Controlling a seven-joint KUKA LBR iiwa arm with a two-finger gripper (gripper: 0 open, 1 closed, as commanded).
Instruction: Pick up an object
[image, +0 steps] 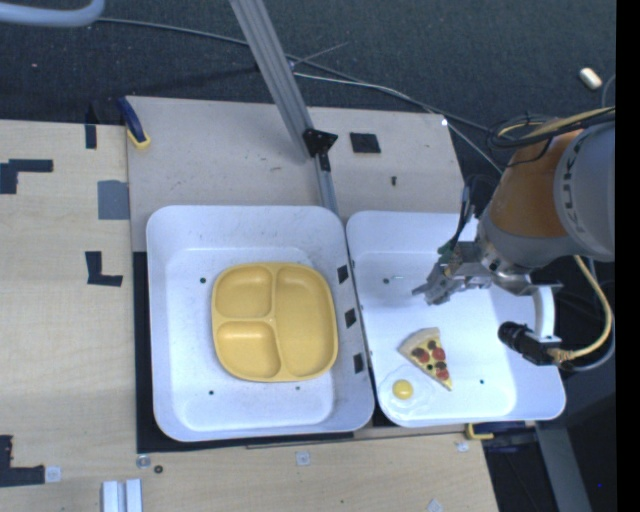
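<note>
- The pincer (440, 287) is hovering over the right bin (395, 240), above and apart from the toy pizza slice (428, 356); whether it is open or closed, I cannot tell
- Nothing is being held; the slice and a small yellow piece (402, 389) are lying on the bin floor; the yellow divided plate (274, 322) is sitting in the left bin (180, 250)
- The pick is looking not yet done; descent, grip and lift are remaining

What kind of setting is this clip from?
Probably a robot lab test bench: two white bins side by side, toy food such as a pizza slice and a yellow divided plate, loose cables, and tape marks on the bench.
</note>
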